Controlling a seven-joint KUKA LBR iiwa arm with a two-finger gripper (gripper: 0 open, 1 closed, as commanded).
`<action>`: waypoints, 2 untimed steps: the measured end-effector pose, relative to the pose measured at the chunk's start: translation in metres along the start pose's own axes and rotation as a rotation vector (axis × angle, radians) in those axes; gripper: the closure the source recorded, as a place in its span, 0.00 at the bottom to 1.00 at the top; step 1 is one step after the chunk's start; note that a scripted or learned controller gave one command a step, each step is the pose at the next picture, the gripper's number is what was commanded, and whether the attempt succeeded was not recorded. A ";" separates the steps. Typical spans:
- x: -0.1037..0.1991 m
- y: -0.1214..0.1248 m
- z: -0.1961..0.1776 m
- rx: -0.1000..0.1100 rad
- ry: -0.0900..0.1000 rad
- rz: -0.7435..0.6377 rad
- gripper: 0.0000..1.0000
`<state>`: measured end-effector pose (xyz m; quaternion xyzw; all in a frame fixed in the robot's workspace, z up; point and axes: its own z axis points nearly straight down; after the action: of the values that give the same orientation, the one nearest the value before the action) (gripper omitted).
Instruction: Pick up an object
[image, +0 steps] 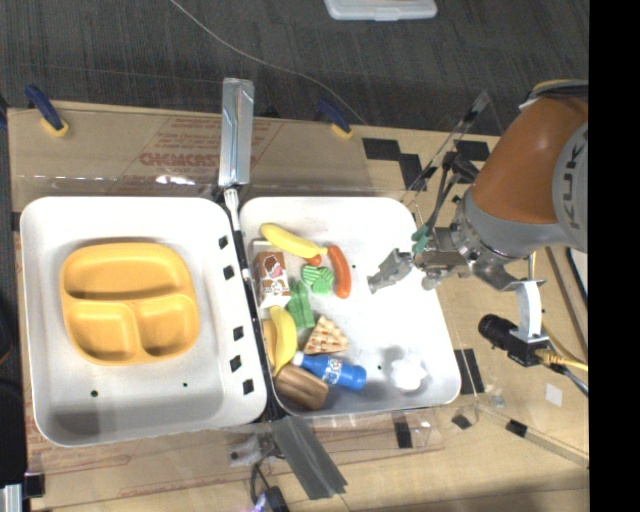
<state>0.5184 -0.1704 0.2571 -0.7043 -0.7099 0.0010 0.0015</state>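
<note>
One grey two-finger gripper (388, 272), finger spread unreadable and nothing seen held, hovers over the right white bin (425, 225). Nearest target, an orange-red plastic sausage (340, 271), lies just left of the gripper, long axis running near-to-far

I am looking at a robotics lab. The wooden surface (500, 400) carries two white bins (40, 300) clamped with blue clips (47, 110), cables (565, 355) trail beside them, black marker tags (395, 152) are fixed on it, and grey carpet (120, 45) lies beyond.
</note>
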 end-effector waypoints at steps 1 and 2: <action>0.018 -0.040 -0.105 -0.012 -0.003 0.032 0.00; 0.016 -0.043 0.071 0.008 0.002 0.013 0.00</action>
<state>0.4748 -0.1545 0.1865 -0.7090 -0.7052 0.0032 0.0053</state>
